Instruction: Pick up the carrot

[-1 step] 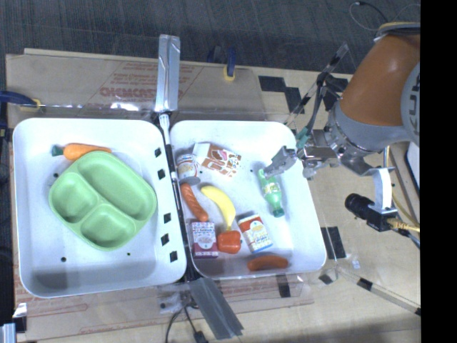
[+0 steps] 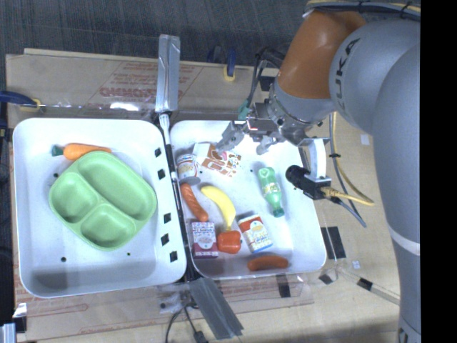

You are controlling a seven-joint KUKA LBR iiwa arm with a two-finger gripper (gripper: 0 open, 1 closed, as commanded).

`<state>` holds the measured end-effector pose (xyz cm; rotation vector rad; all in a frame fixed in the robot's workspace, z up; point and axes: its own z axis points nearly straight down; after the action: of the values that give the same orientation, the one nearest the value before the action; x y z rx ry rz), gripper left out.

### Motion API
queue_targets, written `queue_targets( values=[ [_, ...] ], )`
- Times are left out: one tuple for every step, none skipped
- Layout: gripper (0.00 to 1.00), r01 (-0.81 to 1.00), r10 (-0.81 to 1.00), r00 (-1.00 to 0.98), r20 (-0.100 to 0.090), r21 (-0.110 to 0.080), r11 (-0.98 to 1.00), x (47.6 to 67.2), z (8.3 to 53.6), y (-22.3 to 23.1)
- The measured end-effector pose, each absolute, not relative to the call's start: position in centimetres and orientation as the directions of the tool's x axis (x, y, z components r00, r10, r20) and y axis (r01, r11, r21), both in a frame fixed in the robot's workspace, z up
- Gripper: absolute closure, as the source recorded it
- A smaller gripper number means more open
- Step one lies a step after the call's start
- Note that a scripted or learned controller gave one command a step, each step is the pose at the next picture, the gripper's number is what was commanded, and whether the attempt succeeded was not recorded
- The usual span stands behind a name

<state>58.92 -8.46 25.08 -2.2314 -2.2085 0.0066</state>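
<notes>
The carrot [image 2: 86, 149] sits in the left bin [image 2: 28, 191] beside the green plate [image 2: 103, 199], while the gripper [image 2: 246, 138] hangs open and empty over the right bin [image 2: 307, 241].

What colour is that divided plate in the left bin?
Light green; the divided plate shows clearly in the overhead camera view.

Grey arm [image 2: 378, 63], orange band, perhaps yellow cables
</notes>
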Motion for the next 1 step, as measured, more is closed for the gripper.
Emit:
queue_targets(
  values=[
    [1.0, 1.0, 1.0, 0.007, -0.001, -0.006, -0.007, 58.95, 26.03, -8.45]
  ],
)
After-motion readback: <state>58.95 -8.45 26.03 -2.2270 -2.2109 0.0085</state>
